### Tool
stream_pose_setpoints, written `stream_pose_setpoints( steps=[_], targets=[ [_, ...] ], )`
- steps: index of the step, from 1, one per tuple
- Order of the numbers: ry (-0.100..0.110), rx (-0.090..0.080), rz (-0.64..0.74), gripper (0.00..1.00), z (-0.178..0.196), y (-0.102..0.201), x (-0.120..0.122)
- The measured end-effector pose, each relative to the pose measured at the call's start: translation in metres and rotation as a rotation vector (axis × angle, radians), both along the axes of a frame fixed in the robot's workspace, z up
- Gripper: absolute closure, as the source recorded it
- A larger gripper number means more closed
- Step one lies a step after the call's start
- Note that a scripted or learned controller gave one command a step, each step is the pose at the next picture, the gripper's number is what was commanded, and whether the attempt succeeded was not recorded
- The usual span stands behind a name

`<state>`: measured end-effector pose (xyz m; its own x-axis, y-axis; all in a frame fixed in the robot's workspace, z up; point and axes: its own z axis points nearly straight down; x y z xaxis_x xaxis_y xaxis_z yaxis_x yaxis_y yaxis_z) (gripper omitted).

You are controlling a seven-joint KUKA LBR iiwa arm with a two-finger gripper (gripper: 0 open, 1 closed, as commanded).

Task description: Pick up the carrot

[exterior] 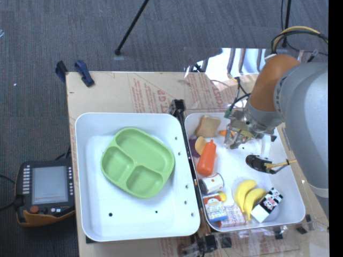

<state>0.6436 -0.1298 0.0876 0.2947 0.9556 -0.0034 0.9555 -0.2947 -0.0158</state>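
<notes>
From the overhead camera I see my claw (236,138) low in the right bin (292,183), over a small orange piece, likely the carrot (222,133), beside the ketchup bottle (207,158). How far it's open, I cannot tell.

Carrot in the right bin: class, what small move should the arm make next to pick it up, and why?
Probably a slight shift toward the view's left before lowering. The gripper hangs over the right bin, and what seems to be the carrot, a small orange tip, peeks out at its left edge, beside the bread. It looks off-centre, so closing here would likely miss.
</notes>
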Motion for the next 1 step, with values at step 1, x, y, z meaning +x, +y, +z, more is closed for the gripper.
stream_pose_setpoints(
  steps=[1],
  targets=[
    [-0.022, 0.0, 0.477, 1.0, 0.1113, -0.0114, -0.0198]
  ],
)
